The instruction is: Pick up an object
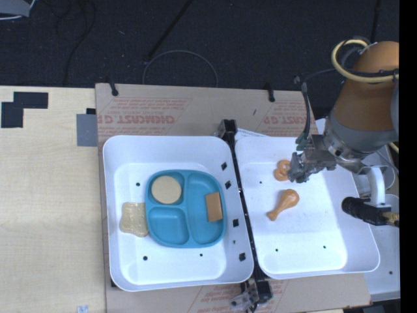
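In the right bin a tan drumstick-shaped piece lies near the middle. A small orange piece sits just behind it, toward the bin's far side. My gripper hangs over the right bin, right beside the orange piece and slightly above the drumstick. Its dark fingers point down and left; I cannot make out whether anything sits between them.
The left bin holds a blue divided tray with a round tan disc and a brown block in its compartments. A pale flat piece lies left of the tray. A black clamp bar divides the bins.
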### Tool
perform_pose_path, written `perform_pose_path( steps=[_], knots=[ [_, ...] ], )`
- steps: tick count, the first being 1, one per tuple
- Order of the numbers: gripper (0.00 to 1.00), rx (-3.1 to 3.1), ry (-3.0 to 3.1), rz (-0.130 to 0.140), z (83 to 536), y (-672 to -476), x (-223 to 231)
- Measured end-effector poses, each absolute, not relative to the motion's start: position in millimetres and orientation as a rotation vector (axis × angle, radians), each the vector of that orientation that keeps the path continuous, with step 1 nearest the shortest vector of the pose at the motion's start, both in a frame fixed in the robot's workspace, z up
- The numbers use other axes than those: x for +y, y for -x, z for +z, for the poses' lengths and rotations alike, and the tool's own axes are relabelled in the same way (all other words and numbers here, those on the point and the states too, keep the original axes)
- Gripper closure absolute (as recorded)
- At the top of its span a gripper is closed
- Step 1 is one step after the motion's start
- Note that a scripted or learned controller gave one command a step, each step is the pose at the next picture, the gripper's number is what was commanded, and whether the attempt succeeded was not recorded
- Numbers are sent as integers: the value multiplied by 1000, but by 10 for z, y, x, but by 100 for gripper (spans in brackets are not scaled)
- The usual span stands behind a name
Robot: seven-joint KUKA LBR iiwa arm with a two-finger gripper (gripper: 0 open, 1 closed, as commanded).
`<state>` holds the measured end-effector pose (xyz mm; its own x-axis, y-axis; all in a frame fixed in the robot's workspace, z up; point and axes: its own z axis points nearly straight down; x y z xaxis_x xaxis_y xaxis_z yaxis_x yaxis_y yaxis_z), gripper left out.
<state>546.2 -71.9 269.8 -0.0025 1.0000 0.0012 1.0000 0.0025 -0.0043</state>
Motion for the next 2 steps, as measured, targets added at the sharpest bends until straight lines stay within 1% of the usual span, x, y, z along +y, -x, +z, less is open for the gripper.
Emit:
perform_pose_path(
  steps=[1, 2],
  knots=[
    [100, -2222, 2216, 3, 2670, -5476, -289],
    [100, -2221, 2216, 6, 2465, -5505, 218]
  ],
)
